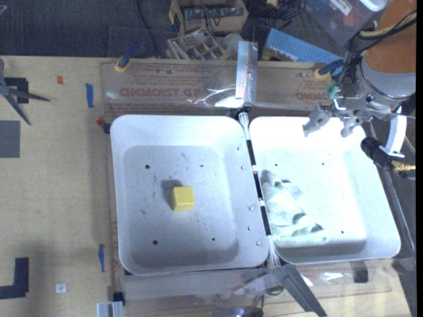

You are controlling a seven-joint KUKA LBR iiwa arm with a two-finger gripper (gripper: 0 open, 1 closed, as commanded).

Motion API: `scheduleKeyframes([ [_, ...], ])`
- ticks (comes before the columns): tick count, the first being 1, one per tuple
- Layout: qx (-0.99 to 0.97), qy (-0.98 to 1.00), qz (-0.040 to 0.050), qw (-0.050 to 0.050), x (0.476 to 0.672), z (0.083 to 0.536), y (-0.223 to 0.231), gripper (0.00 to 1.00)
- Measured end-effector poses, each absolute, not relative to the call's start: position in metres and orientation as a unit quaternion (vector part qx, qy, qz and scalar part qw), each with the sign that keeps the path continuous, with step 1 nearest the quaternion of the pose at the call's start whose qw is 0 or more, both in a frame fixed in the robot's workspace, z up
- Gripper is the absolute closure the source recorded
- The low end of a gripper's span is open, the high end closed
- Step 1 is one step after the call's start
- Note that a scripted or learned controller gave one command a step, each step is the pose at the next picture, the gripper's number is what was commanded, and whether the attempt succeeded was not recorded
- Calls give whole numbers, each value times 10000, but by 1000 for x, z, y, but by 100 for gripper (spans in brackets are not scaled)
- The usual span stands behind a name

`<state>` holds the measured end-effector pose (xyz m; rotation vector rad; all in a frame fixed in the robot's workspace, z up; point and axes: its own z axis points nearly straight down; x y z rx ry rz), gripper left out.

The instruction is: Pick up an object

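Note:
A small yellow block (183, 198) lies near the middle of the left bin (132, 137). In the right bin (377, 223), a pale, crumpled see-through item (288, 208) rests by the left wall. My gripper (329, 123) hangs over the far edge of the right bin, well above and behind the crumpled item. Its fingers (312, 122) are spread open with nothing between them. The orange band of the arm (396, 18) shows at the top right.
A metal divider strip (246, 78) and taped plastic sheeting stand behind the bins. Cables and boxes clutter the back. Black hoses (380, 154) hang beside the right bin's right rim. Bare wooden bench lies to the left.

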<state>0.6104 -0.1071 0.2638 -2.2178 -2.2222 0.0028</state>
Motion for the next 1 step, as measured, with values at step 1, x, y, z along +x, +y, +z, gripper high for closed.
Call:
scheduleKeyframes([
  [1,-7353,-6777,17,16,634,199,29,0],
])
